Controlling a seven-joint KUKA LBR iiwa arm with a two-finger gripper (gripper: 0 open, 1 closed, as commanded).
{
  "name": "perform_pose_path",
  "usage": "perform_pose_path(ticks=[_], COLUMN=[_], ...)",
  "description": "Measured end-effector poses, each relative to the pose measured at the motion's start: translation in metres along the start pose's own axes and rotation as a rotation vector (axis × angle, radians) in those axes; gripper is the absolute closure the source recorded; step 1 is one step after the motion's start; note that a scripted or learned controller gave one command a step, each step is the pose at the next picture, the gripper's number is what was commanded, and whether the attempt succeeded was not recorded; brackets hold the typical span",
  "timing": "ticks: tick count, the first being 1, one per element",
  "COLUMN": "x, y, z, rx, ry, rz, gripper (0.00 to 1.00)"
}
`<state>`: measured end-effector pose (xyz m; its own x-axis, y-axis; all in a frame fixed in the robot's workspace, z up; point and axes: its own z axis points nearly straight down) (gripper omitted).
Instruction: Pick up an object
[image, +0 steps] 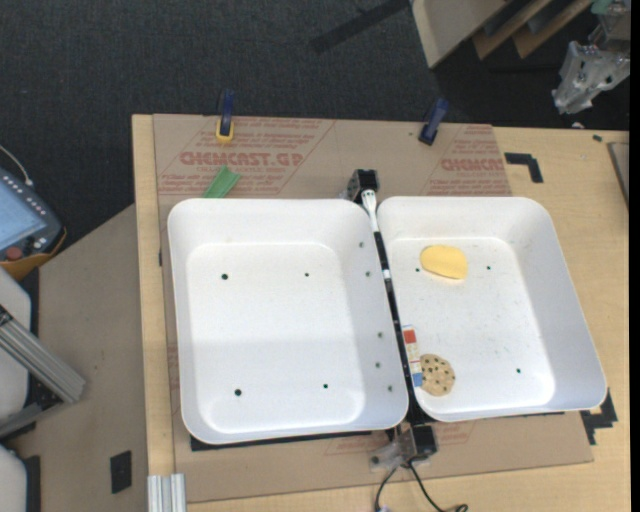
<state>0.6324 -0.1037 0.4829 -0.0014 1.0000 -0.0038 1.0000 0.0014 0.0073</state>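
Two things, a yellow lump (443, 262) and a cookie (436, 374), lie unpicked in the right bin (505, 325); my gripper (585, 78), grip state unreadable, must first descend over one.

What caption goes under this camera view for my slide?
Two white bins; the right one holds a yellow piece and a cookie.

Cardboard-topped bench (320, 150) bears two white bins (270, 320)

The gripper (590, 72) hangs at the upper right corner, pale metal.
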Motion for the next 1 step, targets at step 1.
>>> perform_pose_path(ticks=[1], x=[0.0155], y=[0.0115], z=[0.1478], rx=[0.023], ry=[0.006], rz=[0.0], gripper=[1.0])
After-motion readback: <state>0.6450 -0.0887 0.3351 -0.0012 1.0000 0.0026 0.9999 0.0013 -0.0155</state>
